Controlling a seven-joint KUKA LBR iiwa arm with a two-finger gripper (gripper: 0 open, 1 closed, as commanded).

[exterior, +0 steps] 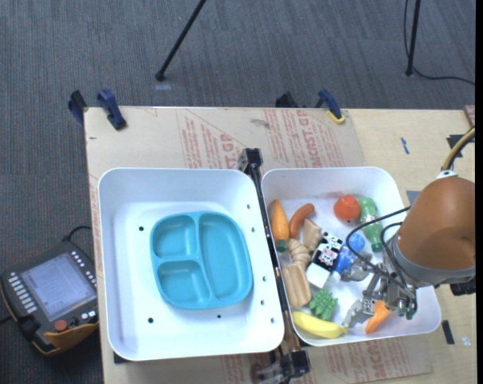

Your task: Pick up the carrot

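Observation:
An orange carrot (279, 220) with a green end lies along the left wall of the right bin (412, 200), next to a reddish-orange sausage-shaped toy (301, 217). My gripper (379, 301) hangs low over the bin's front right corner, well to the right of that carrot. A second small orange piece (377, 318) lies right at the gripper's tip, partly hidden by it. I cannot tell whether it is gripped or just lies on the bin floor.
The right bin also holds a banana (319, 325), a green toy (322, 303), a wooden block (296, 284), an orange-red ball (347, 207) and several other toys. A blue divided plate (200, 259) lies in the left bin (121, 214).

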